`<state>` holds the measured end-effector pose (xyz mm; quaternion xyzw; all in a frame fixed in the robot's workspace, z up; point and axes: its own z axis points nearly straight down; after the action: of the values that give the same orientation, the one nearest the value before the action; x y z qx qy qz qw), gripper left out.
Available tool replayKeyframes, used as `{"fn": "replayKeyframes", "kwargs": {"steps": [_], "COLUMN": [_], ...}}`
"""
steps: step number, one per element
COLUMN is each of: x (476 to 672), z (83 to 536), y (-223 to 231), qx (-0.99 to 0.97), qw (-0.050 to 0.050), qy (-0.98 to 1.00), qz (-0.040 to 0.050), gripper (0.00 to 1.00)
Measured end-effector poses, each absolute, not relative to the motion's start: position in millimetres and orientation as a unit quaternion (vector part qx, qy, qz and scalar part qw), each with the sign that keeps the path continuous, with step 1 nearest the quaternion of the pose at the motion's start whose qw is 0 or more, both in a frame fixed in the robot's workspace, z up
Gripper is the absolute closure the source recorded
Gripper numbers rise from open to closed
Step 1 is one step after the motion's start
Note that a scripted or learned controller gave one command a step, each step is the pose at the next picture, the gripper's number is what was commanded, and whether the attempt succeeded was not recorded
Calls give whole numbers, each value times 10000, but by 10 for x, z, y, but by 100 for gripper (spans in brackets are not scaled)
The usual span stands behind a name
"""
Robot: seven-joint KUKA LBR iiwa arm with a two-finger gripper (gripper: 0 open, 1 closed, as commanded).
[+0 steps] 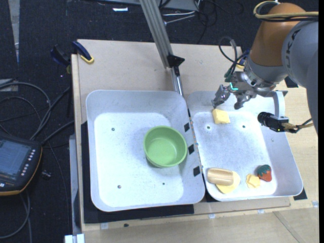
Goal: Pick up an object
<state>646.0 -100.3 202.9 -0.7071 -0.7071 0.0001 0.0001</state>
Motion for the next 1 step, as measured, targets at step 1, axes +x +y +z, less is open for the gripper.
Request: {"fn": "replayKeyframes", "kwargs": {"steps": [1], "x": [6460], "z": [2028], "y": [-1003], "qx": [-7071], "qw": [0], "qy": [-7072], "qz": [0], "gripper": [0]}}
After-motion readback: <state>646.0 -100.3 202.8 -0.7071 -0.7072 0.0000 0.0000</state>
